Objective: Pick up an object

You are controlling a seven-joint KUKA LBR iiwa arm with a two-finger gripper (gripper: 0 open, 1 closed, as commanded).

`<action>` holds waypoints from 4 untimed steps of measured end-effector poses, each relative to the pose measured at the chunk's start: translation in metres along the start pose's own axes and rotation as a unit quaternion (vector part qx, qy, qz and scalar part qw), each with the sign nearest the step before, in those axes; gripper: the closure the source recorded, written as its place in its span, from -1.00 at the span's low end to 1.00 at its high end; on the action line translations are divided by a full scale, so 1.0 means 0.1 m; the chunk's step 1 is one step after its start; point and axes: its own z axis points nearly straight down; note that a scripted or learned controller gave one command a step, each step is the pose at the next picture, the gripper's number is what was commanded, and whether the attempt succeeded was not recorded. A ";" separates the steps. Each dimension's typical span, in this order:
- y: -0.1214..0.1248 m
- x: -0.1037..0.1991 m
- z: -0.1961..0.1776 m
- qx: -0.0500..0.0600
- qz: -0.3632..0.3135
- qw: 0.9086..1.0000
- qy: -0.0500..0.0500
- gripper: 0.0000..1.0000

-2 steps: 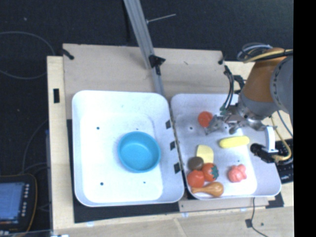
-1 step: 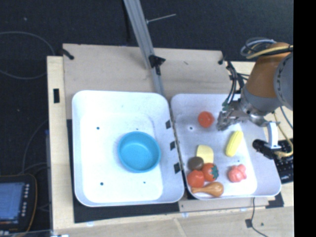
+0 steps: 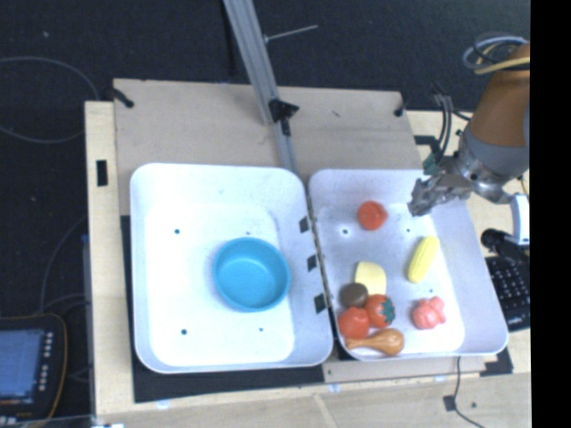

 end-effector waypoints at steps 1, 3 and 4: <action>0.01 -0.01 -0.19 0.001 -0.002 1.000 0.000 1.00; -0.18 1.05 -0.36 0.004 -0.005 1.000 0.001 1.00; -0.27 1.57 -0.48 0.005 -0.006 1.000 0.002 1.00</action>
